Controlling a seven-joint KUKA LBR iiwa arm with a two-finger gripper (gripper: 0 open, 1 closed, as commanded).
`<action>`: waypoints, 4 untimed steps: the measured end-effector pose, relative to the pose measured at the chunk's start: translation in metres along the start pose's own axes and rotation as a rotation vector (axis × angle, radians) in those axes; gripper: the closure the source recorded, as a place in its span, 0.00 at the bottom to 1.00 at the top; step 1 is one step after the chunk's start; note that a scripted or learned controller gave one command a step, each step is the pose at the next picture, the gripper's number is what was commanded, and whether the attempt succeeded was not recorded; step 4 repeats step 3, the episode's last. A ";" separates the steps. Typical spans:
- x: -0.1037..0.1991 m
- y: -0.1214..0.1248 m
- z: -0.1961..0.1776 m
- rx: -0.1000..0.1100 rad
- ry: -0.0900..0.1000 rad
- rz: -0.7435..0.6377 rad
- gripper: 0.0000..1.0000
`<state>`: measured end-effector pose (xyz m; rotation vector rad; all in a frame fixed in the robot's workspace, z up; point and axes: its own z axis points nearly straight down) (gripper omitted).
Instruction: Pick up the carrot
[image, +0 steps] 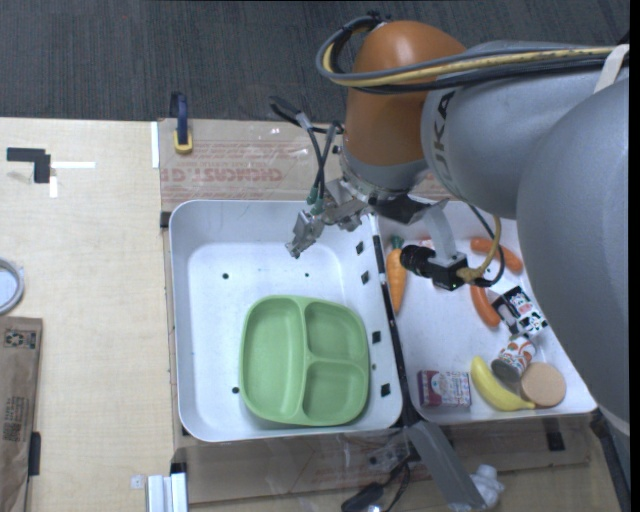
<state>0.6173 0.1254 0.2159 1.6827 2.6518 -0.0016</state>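
The carrot (397, 279) is orange with a green stub at its top end. It lies lengthwise against the left wall of the right bin (575, 400). My gripper (303, 238) hangs over the upper middle of the left bin (185, 300), left of the carrot and across the divider from it. Nothing is seen held at its tip. The big grey arm with its orange band covers the top of the right bin.
A green three-compartment plate (305, 360) lies in the left bin's lower half. The right bin also holds two more orange sticks (485, 303), a banana (495, 385), a small red carton (445, 388), a round tan piece (545, 384) and a small printed packet (522, 310).
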 end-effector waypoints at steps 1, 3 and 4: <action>-0.101 -0.026 0.025 0.002 0.000 -0.045 0.00; -0.067 0.009 0.024 0.000 -0.001 0.090 0.00; -0.067 0.009 0.024 0.000 -0.001 0.090 0.00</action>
